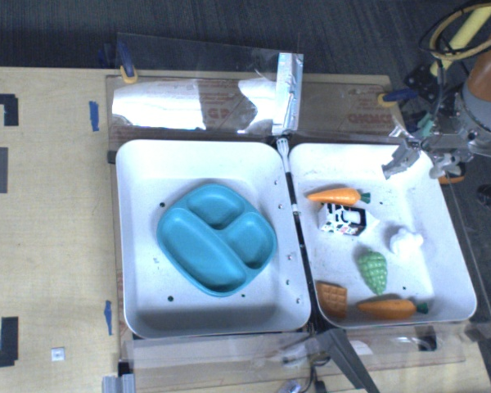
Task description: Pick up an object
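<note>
The gripper (420, 160) hangs over the upper right corner of the right bin (454, 252), fingers apart with nothing between them. Below it in that bin lie a toy carrot (334, 195) touching a black-and-white patterned block (344, 219), a small white object (406, 241), a green knobbly toy (373, 270), a waffle-textured brown piece (331, 298) and a second carrot (388, 306) along the near wall. The left bin (139, 244) holds a blue divided plate (216, 237).
</note>
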{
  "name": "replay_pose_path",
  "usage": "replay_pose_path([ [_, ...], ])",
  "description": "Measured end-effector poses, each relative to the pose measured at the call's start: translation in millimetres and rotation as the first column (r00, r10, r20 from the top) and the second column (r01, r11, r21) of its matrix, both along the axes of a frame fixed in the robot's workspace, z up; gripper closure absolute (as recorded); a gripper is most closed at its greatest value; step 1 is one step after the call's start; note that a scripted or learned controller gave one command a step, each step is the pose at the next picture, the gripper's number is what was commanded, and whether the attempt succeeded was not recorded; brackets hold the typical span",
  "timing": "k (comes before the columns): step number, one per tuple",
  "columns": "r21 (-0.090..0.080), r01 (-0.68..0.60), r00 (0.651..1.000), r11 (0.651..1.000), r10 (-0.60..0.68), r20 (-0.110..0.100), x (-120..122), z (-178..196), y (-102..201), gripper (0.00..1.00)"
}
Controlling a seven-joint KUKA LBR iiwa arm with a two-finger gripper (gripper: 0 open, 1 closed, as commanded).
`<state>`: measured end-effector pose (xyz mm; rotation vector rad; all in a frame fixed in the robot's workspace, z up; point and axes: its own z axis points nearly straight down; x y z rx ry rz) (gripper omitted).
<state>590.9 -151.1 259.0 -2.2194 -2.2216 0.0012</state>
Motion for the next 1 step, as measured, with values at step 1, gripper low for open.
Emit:
replay_pose_path([
  [1,0.001,-0.086,0.996,0.996,0.086,-0.003,-43.4,-78.1,44.2,0.00],
])
